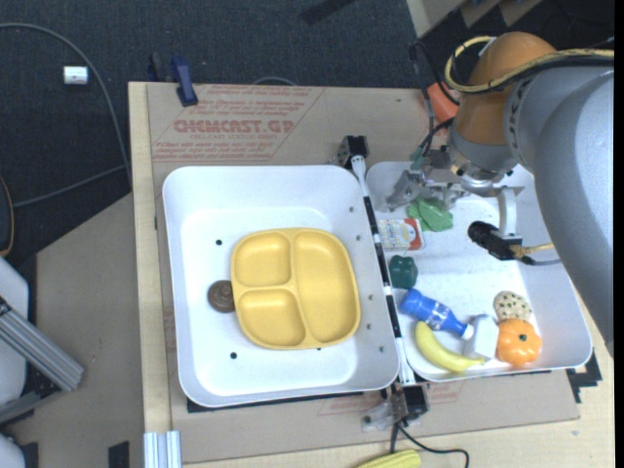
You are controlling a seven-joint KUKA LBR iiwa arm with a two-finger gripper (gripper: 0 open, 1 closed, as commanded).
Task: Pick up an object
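While the grey arm reaches in from the right, its end effector (429, 195) hangs over the far end of the right bin (556, 344), just above a flat green object (434, 214); its opening cannot be made out. Toward the near end lie a small white packet (401, 233), a dark green piece (402, 269), a blue bottle (429, 309), a banana (444, 351), a speckled cookie (510, 306) and an orange (518, 343). A yellow divided plate (294, 287) fills the left bin (195, 359).
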